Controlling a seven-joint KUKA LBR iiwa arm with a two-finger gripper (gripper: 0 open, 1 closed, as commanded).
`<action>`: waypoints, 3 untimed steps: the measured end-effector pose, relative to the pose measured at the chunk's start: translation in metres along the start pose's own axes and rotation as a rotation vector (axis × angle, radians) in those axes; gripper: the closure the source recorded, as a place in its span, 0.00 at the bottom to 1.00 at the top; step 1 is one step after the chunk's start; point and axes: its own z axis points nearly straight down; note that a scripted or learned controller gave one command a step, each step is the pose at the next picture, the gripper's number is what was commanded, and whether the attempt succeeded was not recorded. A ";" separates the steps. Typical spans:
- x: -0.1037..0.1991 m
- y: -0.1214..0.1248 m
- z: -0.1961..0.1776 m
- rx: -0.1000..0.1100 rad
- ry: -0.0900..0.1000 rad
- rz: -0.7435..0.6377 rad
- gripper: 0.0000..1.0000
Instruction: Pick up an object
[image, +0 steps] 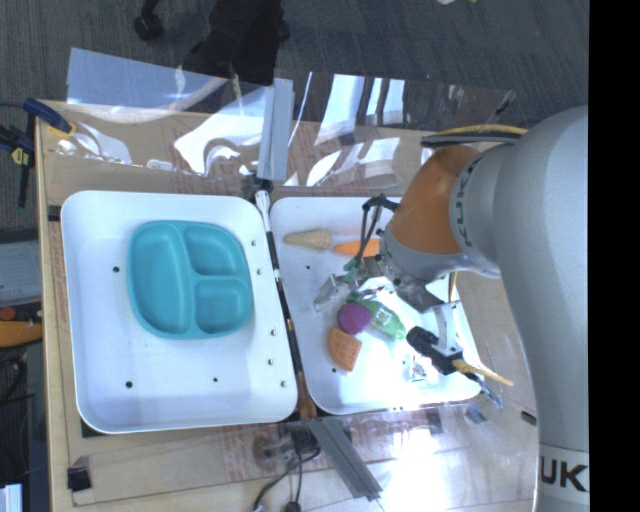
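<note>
Bench (200, 462): wood-look top, carries 2 shallow white bins, smooth plastic, rounded corners.

Left bin (82, 300): 1 teal plate (190, 278), glossy, rounded outline, 3 compartments, approx. centre of bin, nearer its far edge.

Right bin (318, 388): 5 small items, all candidates for pickup.
- Toward far-left corner: 1 beige cone-shaped piece (307, 239), lying flat. Just beside it is 1 orange carrot-like stick (357, 247), right end hidden behind the gripper assy.
- Bin centre: 1 purple rounded item (353, 318), touching 1 green piece (387, 321) whose shape is hard to make out.
- Toward near edge: 1 orange wedge (344, 350) w/ waffle-grid surface, just beside the purple item.

Gripper (335, 290): bare metal, low over bin centre, just on the far side of the purple item; contact unclear. Pincer state: cannot tell.

Arm (520, 250): grey, w/ orange band (430, 210), covers the bin's right side. Near-right corner washed out by glare.
</note>
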 end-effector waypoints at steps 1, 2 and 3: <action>-0.008 -0.045 0.000 -0.002 -0.001 -0.080 0.00; 0.042 -0.081 0.001 -0.001 0.000 -0.064 0.00; 0.041 -0.078 -0.013 -0.008 -0.003 -0.069 1.00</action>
